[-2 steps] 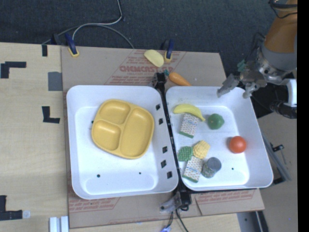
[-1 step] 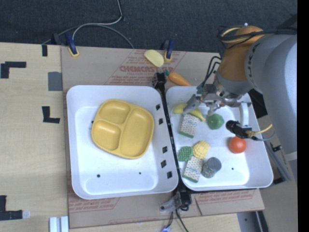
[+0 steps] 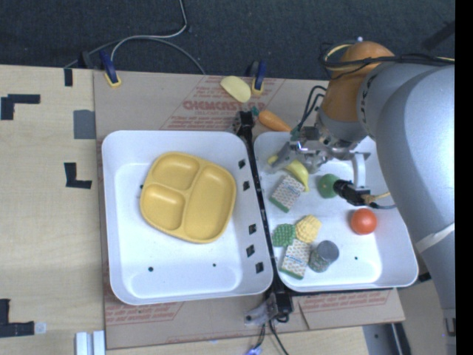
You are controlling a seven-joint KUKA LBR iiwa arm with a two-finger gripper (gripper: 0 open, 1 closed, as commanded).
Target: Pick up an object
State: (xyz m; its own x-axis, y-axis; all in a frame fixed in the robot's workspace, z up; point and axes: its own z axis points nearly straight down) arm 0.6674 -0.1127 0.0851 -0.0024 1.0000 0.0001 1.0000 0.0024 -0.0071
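Note:
My gripper (image 3: 298, 152) hangs low over the back left part of the right bin (image 3: 392, 268). Directly below and in front of it lies a yellow banana (image 3: 297, 173), touching or nearly touching it. An orange carrot (image 3: 273, 120) lies at the bin's back edge, just behind the gripper. A green-and-white sponge (image 3: 287, 193) sits in front of the banana. A green ball (image 3: 326, 185) and a red tomato (image 3: 362, 221) lie to the right. Nothing is visibly held.
The left bin (image 3: 122, 220) holds a yellow divided plate (image 3: 188, 196). At the right bin's front are a corn cob (image 3: 307, 228), a green piece (image 3: 283, 234), a second sponge (image 3: 295, 258) and a grey can (image 3: 323, 255). A yellow object (image 3: 236, 89) lies behind the bins.

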